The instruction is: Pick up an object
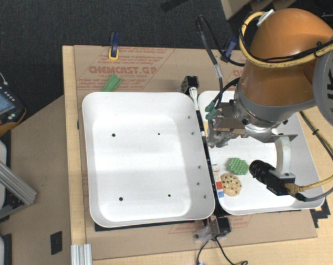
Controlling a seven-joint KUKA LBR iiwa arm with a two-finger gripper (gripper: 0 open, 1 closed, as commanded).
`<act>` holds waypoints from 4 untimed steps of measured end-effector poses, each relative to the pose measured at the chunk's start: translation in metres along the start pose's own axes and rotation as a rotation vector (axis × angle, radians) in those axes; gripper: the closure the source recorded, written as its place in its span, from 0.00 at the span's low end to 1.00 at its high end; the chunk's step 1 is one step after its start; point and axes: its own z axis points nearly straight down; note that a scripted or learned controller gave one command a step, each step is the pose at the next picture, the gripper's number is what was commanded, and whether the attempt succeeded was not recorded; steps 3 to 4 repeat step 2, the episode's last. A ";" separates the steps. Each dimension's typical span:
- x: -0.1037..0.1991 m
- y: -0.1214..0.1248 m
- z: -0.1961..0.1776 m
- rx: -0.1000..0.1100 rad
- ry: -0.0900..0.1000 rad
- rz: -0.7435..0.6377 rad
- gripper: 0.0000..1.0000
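The claw (217, 139) is hanging over the right bin (307, 148), just above the green toy (237, 165) and cookie (231, 184); its grip cannot be told.

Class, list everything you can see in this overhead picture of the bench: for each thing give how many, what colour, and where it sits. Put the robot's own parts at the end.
Bins: two, white, side by side on the bench; the left one lies in the open, the right one partly under the arm.
Bumpy object: one, green, in the right bin.
Speckled round object: one, tan, in the right bin, just below the green one.
Small block: one, red and blue, at the right bin's left edge.
Cardboard sheet: one, brown with red print, under the bins.
Clip: one, yellow and blue, on the cardboard's top edge.
Green piece: one, on the cardboard above the left bin.
Arm: one, grey with orange band, over the right bin.
Tool: one, grey, above the right bin's left side.
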 end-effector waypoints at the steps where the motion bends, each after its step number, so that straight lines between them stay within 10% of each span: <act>1: -0.041 -0.003 0.039 -0.005 0.001 0.000 1.00; 2: 0.013 0.001 -0.031 -0.020 0.005 -0.013 1.00; 4: 0.013 0.001 -0.031 -0.020 0.005 -0.013 1.00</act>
